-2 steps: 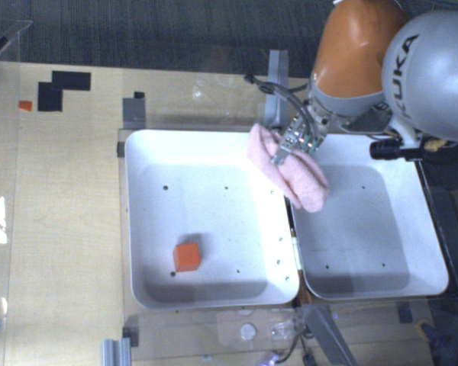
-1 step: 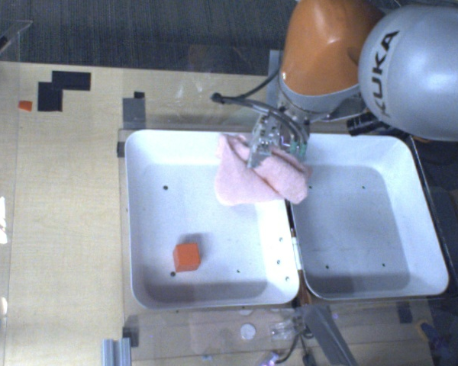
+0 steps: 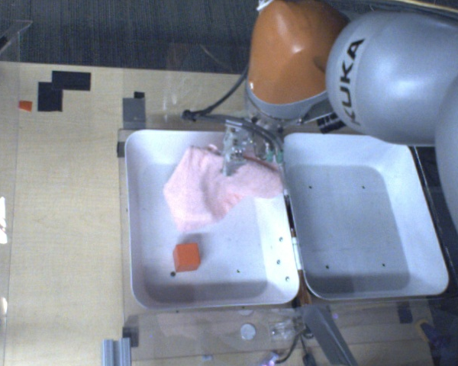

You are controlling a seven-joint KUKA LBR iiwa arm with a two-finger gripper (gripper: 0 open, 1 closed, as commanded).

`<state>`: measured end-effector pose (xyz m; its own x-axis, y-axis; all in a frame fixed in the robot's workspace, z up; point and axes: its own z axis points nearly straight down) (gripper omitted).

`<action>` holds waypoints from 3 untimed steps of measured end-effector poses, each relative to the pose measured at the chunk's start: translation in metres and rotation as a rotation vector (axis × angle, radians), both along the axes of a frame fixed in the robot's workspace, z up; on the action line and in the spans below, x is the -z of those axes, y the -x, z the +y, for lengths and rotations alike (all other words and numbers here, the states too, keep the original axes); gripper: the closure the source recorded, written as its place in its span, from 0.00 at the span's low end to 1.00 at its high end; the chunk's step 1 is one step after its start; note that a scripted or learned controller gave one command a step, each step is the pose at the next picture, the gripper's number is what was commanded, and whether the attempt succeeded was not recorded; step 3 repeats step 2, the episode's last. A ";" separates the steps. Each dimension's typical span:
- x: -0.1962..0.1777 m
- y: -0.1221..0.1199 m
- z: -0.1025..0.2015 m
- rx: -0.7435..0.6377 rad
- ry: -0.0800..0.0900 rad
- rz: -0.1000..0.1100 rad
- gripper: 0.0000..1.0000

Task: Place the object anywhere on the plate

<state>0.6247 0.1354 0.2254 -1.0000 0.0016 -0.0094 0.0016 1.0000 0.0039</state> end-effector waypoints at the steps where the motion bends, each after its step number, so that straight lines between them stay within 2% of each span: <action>1: -0.002 0.005 0.053 -0.004 -0.001 -0.001 1.00; 2: -0.002 0.005 0.052 -0.003 -0.001 -0.002 0.00; 3: -0.002 0.005 0.052 -0.003 -0.001 -0.002 0.00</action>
